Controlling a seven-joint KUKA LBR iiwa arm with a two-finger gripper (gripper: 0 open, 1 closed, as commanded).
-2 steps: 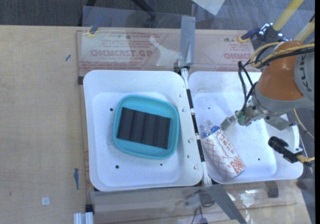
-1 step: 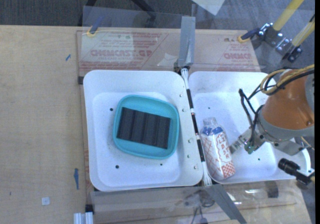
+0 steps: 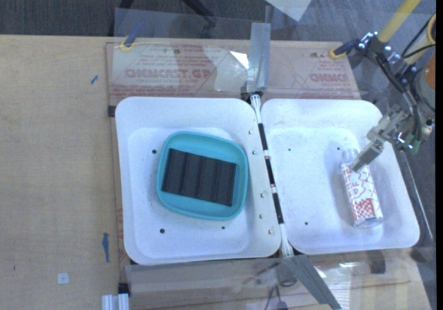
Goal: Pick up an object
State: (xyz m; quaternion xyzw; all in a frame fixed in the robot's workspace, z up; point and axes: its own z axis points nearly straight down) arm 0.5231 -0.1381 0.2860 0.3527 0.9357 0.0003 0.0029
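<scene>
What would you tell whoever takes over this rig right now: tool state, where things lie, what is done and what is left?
Tool: low over the right bin, its tip at the top end of the red-and-white bottle. I cannot tell whether it grips anything.
Bottle: lying on its side near the right bin's right wall.
Left bin: holds a teal tray with a dark ridged insert, untouched.
Done: approach to the bottle.
Left: secure a grasp and lift; nothing is raised yet.

The arm [image 3: 415, 104] is cut off by the right edge beside the right bin [image 3: 304, 232]; its fingers, near the red-and-white packet [image 3: 361, 195], are too small to read.
</scene>
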